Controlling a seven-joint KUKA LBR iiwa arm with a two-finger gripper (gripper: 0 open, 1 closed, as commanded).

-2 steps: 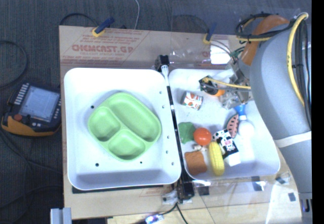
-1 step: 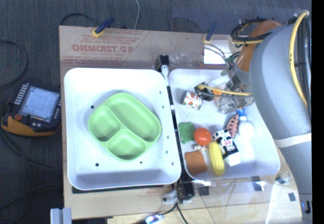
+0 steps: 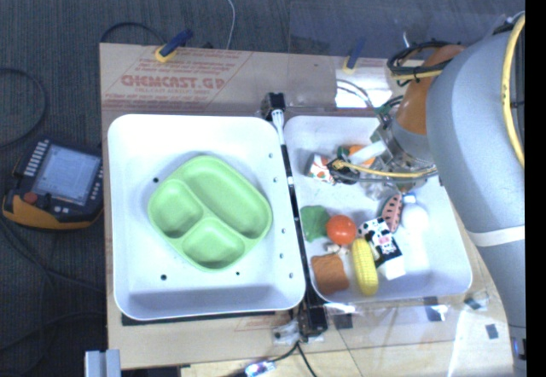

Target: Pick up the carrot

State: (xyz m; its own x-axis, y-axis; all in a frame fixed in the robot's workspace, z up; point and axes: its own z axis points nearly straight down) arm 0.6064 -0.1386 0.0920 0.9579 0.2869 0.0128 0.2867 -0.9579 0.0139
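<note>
arm [image 3: 478, 119]: grey, orange band above the wrist, reaches in from the right over the far end of the right bin.
tool [image 3: 368, 160]: low over the far part of the right bin; cannot tell its state, cables and wrist hide it.
carrot [image 3: 355, 151]: orange piece just under the tool, far part of the right bin; contact unclear.
right bin [image 3: 444, 269]: also holds a green leafy piece [image 3: 313, 221], a red-orange tomato [image 3: 340, 229], a yellow corn cob [image 3: 365, 265], a brown piece [image 3: 329, 273], a watermelon slice [image 3: 392, 210].
left bin [image 3: 136, 188]: holds a green divided plate [image 3: 210, 211], three compartments.
desk [image 3: 171, 81]: brown board under both bins.
pendant [image 3: 53, 186]: on the floor, left of the desk.
</note>
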